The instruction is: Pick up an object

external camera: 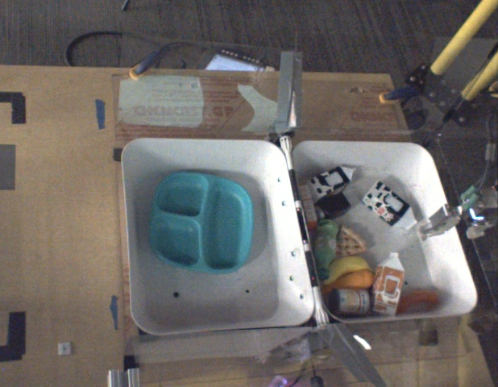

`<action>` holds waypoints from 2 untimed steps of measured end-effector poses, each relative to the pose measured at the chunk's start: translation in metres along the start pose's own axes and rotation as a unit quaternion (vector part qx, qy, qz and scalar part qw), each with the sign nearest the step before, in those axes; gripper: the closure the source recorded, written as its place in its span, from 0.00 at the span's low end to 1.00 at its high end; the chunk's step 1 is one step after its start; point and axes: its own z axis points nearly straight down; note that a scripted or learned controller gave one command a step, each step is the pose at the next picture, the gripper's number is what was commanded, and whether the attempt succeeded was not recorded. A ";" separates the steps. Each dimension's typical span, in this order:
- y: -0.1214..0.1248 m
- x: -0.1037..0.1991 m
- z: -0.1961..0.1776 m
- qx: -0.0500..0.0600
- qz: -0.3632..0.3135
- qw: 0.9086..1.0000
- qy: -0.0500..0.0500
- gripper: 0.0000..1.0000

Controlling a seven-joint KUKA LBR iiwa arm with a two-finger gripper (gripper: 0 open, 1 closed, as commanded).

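- Cardboard bench, two white bins; left bin holds a teal tray, right bin a clutter of toys.
- Gripper at right bin's right edge; can't tell its state.
- Nearest target: cow-print box, just left of it, lying alone.
- Advice: take that one, drop straight, straddle its short side, avoid the wall.

Two bins (one teal plate)
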 end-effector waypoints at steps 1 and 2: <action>0.021 0.067 0.141 -0.001 -0.012 1.000 0.000 0.00; 0.021 0.066 0.132 -0.002 -0.011 1.000 0.000 1.00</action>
